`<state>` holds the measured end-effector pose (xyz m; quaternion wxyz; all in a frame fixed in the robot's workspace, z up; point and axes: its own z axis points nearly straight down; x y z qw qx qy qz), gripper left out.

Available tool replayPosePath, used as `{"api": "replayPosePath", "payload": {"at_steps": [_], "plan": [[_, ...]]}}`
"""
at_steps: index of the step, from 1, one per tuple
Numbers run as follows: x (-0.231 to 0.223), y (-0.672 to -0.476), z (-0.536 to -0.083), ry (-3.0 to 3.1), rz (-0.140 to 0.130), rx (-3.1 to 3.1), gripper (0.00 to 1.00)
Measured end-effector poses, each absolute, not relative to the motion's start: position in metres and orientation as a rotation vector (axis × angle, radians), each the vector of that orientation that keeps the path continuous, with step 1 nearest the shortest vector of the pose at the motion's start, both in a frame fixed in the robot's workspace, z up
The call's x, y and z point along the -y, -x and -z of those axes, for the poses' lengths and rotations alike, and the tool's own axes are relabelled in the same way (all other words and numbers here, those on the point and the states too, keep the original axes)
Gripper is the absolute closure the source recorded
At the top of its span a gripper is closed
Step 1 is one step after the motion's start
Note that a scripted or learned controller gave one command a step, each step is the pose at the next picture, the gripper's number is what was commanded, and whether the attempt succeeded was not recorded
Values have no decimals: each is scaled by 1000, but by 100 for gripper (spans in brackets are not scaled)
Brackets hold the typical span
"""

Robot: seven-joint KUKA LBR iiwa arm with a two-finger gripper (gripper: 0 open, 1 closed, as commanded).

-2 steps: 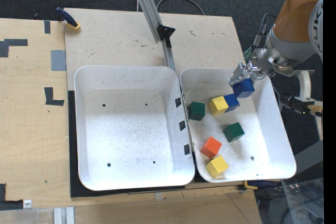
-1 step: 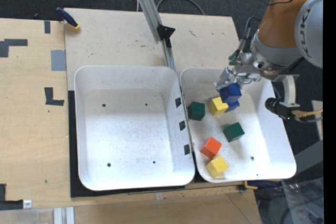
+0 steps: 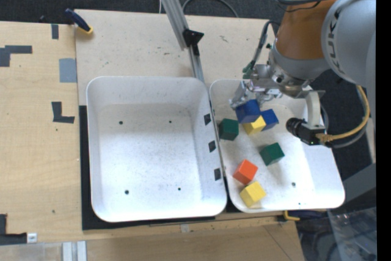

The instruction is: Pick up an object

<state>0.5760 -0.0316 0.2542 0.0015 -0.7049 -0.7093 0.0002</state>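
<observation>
Bench (image 3: 134, 46), right bin (image 3: 317, 180): 7 blocks (image 3: 246, 171)

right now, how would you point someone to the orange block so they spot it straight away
Look at the right-hand white bin, the one the arm reaches over. Go to its near end, away from the gripper, and find the orange block just above a yellow block. It is the only orange cube; the others are green, blue or yellow.

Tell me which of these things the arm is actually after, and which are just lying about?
Job:
gripper
blue cube beneath it
right bin

Lying about:
blue-and-yellow block
two green cubes
orange cube
yellow cube
left bin
</observation>
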Motion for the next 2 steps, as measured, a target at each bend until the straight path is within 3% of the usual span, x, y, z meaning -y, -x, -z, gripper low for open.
{"api": "replayPosePath", "payload": {"at_steps": [1, 2], "plan": [[-23, -550, -243, 2211, -4, 2225, 100], [-76, -535, -249, 2210, -2, 2227, 100]]}}
